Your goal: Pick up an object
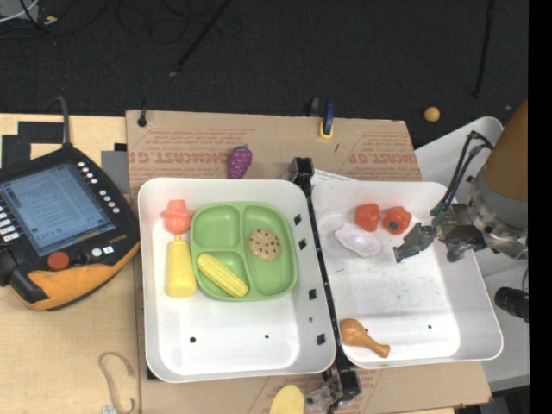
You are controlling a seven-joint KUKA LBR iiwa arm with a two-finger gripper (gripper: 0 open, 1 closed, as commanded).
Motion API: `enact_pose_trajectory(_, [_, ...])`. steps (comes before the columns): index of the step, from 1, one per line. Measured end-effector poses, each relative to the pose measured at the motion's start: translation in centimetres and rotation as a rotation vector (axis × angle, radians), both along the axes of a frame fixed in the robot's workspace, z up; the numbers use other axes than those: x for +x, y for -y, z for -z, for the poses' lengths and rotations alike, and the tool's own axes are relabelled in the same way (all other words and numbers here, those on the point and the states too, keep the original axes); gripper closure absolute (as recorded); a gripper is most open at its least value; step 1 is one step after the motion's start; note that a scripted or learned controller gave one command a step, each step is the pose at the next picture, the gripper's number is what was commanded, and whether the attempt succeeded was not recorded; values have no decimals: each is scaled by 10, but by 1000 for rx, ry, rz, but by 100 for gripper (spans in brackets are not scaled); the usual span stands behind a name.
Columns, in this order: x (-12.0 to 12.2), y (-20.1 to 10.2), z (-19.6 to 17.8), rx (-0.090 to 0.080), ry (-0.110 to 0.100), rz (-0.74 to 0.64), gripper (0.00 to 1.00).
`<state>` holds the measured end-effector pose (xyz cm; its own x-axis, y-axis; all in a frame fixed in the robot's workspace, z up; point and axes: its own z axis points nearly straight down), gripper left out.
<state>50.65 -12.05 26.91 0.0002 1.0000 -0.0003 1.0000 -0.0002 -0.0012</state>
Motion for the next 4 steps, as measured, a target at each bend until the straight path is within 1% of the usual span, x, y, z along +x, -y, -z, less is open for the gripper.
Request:
enact_pose_trajectory(1, [-2,2,64,2,-7,-1,0])
enact_pose_trajectory(2, [-9,4,111,3,-7,-1,0])
enact_pose_trajectory(3, [-8,1,175,3,-8,-1,0])
enact_pose_trajectory(4, [-9,1,182,2,-3,4,0])
